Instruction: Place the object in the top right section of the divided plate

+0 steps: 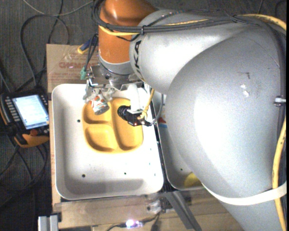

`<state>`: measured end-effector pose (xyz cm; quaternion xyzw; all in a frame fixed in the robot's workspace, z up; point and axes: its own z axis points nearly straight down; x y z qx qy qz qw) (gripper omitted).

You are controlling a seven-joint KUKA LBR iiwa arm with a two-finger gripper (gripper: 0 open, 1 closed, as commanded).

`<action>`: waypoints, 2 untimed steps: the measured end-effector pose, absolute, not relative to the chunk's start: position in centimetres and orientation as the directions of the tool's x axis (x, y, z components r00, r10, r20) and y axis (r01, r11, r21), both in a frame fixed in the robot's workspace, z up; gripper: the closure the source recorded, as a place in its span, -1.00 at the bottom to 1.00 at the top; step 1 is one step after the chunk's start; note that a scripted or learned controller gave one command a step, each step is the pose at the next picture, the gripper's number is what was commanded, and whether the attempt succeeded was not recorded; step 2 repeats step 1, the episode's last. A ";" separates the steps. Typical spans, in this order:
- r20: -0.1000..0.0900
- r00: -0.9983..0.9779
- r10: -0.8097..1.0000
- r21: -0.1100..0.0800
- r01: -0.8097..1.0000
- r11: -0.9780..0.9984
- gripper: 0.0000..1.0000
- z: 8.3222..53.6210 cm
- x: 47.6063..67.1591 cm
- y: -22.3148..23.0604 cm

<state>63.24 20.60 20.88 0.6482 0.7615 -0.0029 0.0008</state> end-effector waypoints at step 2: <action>-0.005 -0.160 0.987 -0.003 0.987 0.160 -1.00 20.9 63.3 20.6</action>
